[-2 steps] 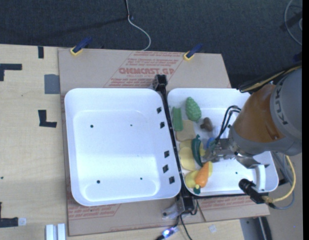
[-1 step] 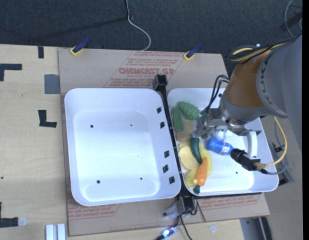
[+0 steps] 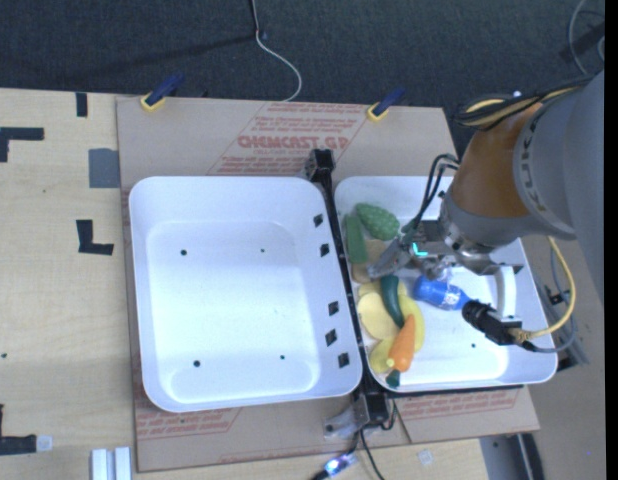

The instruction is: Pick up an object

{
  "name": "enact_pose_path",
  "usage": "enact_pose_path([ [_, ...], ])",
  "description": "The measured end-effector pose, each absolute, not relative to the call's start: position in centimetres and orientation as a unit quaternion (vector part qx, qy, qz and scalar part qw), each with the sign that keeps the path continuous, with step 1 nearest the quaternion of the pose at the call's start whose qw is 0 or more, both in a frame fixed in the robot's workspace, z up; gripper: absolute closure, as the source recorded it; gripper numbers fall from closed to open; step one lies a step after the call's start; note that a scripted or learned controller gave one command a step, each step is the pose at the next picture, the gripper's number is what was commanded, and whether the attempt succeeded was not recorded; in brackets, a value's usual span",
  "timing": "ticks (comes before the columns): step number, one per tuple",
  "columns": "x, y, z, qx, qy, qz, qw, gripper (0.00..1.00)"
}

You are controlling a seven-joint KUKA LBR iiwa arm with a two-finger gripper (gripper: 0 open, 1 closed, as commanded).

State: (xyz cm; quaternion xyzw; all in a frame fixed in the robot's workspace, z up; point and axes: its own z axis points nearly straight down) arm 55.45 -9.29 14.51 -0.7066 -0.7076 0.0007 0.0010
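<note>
The right bin (image 3: 509,368) holds a cluster of toy foods along its left side. A green leafy piece (image 3: 377,220) lies at the top. Below it are a dark green vegetable (image 3: 391,298), a pale yellow lemon (image 3: 373,314), a yellow banana (image 3: 416,328) and an orange carrot (image 3: 402,352). A blue object (image 3: 437,293) lies just right of them. My gripper (image 3: 417,256) hangs low over the middle of this bin, directly above the blue object and beside the green leafy piece. The wrist hides what lies under it.
The left bin (image 3: 154,268) stands beside the right one, with a black divider clip strip (image 3: 334,268) between them. Both rest on a cardboard sheet (image 3: 279,138). A black cable and yellow hose (image 3: 549,328) trail off the arm over the right bin's far edge.
</note>
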Motion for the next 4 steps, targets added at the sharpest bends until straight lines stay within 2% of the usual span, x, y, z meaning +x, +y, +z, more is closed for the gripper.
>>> enact_pose_path([
  [1, 62.7, -10.9, 8.4, -0.706, -0.709, -0.0014, 0.0, 0.0],
  [2, 57.9, -10.7, 8.9, -0.707, -0.707, -0.0029, -0.003, 0.0],
  [3, 50.7, -14.3, 8.5, -0.709, -0.706, 0.0013, 0.001, 0.0],
  [4, 51.1, -14.0, 9.5, -0.707, -0.707, -0.0004, -0.001, 1.0],
])
